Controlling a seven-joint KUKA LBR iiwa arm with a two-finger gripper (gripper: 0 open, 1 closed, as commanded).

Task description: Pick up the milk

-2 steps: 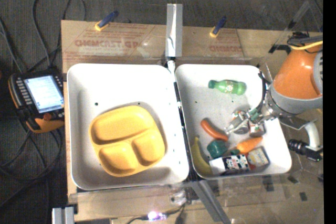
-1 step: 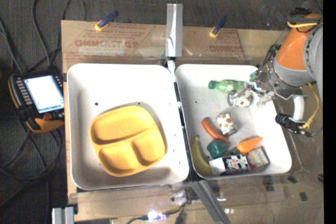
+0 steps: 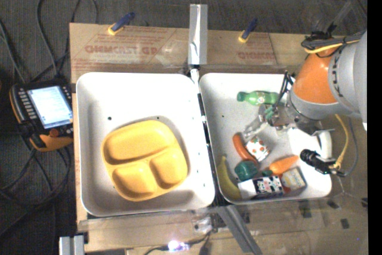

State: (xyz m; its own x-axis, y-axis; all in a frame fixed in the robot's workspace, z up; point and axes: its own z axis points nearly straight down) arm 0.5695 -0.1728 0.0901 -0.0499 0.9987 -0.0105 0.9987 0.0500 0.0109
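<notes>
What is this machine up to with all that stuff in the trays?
A grey and orange robot arm reaches from the right into the right bin, which holds toy groceries. Its gripper hangs low just above a small white carton, probably the milk it is meant to pick up. Around it lie a green bottle, a carrot, a banana and a boxed item. The left bin holds a yellow divided plate. Nothing is lifted yet.

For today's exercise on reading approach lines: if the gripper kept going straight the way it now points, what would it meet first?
The gripper points down and leftward in the right bin. Most likely it would first meet the small white carton with red print just below it, though depth is hard to judge from above.
</notes>
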